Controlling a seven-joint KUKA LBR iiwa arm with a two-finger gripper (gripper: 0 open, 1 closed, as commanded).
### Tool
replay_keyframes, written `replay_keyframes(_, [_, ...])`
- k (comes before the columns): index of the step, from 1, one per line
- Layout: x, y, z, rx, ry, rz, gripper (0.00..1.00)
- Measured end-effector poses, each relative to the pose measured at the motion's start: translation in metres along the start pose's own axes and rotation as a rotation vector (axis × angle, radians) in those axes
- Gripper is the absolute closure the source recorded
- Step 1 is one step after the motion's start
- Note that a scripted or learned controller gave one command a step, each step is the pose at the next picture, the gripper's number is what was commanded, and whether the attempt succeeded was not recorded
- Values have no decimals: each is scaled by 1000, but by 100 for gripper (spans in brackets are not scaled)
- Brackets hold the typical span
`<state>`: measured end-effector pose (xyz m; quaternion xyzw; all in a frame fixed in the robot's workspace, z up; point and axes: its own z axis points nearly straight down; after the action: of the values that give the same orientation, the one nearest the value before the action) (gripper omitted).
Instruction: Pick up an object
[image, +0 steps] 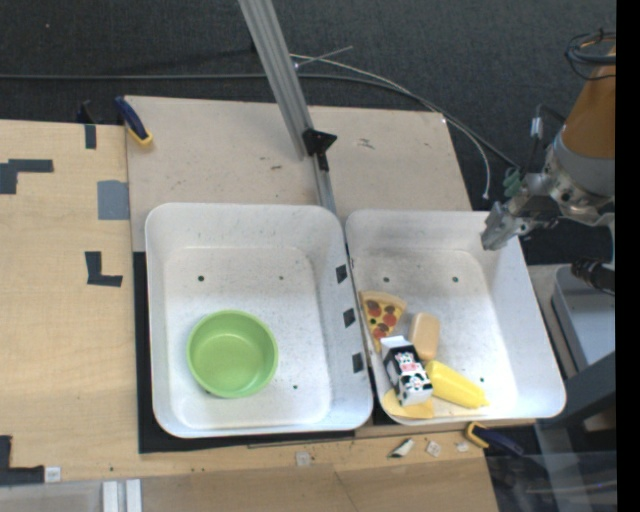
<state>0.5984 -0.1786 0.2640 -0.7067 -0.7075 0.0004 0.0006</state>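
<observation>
Nothing is being carried yet, so the pick is looking barely begun. The gripper (497, 232) is hanging at the right of the frame, over the upper right rim of the right bin (520, 300); whether it is apart or together I cannot tell, since it is showing as one dark blur.

The candidate objects are lying well apart from it, crowded into the lower left part of that bin: a pizza slice toy (382, 314), a tan block (426, 335), a small black-and-white carton (408, 372) and a yellow piece (457, 386) that may be a corn cob. In the left bin (165, 300) a green bowl (233, 352) is sitting at lower left.

Reaching, closing and lifting are all remaining. The arm (590, 120) is being cut off by the frame's right edge, and the carton's markings are too small to read.
</observation>
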Motion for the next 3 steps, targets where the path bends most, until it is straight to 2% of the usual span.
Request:
replay_keyframes(1, [0,0,0,0,0,0,0])
replay_keyframes(3, [17,-16,109,6,0,0,0])
